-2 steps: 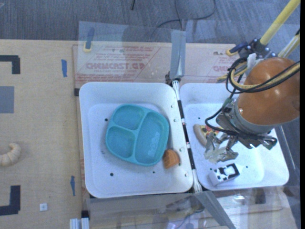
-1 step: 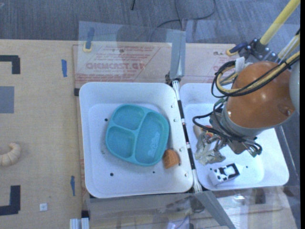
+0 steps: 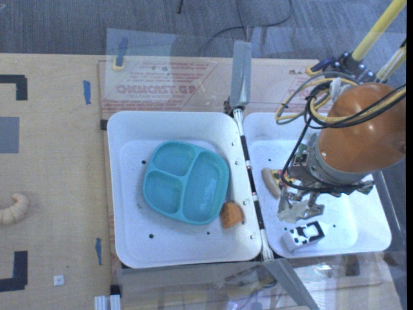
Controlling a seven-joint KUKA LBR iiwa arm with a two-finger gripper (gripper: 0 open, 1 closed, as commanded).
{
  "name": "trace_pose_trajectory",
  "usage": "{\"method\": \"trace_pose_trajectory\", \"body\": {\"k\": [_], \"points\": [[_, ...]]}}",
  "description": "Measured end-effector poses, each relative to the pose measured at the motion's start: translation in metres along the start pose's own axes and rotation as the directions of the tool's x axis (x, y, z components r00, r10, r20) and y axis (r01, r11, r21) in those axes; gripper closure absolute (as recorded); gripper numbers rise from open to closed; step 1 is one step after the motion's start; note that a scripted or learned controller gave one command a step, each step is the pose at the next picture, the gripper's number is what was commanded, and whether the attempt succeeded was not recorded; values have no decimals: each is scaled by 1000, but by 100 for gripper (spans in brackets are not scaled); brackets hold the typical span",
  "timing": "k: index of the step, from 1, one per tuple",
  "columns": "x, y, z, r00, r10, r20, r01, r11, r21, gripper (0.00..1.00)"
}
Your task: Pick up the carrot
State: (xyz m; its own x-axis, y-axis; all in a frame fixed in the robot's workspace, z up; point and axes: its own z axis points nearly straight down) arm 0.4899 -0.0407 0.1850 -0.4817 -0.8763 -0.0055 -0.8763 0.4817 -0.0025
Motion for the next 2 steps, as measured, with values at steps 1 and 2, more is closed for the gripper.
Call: {"method": "trace_pose_trajectory", "body": {"k": [1,2], "points": [[25,-3,-19,911,-413,0,413,911,-2,100],[-6,15,1,620,-785,2,785,620,-5,100]]}}
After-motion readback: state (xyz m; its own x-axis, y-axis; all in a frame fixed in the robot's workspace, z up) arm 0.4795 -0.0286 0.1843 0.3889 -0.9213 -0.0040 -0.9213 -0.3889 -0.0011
